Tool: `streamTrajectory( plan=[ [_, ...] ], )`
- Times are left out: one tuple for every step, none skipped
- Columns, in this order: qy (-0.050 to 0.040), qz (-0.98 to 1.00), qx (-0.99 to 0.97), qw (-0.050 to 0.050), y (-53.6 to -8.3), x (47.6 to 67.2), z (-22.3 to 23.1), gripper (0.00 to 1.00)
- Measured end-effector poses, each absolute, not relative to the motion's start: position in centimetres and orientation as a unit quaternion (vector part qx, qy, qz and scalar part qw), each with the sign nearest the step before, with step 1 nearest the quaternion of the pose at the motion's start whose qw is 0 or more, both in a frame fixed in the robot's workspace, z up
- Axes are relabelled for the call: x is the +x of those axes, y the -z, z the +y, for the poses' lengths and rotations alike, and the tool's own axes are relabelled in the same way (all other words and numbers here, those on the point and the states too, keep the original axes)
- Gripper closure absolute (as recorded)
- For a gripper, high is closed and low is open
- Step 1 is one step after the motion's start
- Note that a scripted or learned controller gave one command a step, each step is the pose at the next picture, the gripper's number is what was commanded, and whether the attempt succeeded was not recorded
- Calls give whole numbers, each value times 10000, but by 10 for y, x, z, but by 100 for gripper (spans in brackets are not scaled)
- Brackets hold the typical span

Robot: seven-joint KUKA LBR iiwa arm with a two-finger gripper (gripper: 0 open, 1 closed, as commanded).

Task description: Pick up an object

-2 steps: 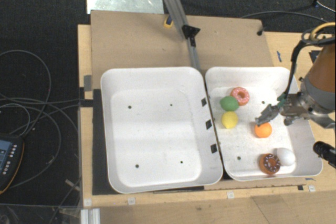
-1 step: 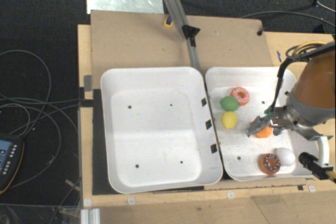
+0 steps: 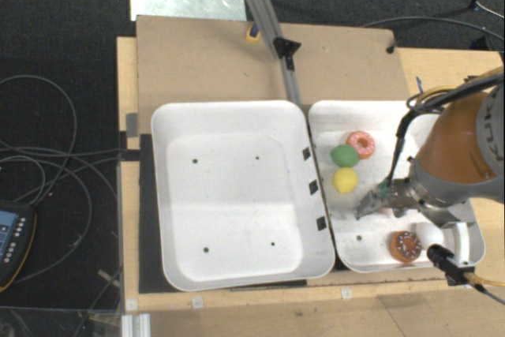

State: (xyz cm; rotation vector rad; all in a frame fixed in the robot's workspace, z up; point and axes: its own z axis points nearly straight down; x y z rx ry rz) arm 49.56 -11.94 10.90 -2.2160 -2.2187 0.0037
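The right bin holds a pink frosted doughnut, a green ball and a yellow ball clustered near its left wall. A brown chocolate doughnut lies at the bin's front right. My gripper hangs low over the bin floor, right of the yellow ball and left of the brown doughnut. Nothing is visibly between its fingers.
The left bin lies beside the right one, with black clips along the shared wall. A grey tripod pole slants over the bench's back. The arm's orange band covers the right bin's right side.
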Motion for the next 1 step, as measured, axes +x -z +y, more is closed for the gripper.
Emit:
streamTrajectory(
  plan=[
    [11, -7073, -7069, -11, -123, 498, -121, 100]
  ],
)
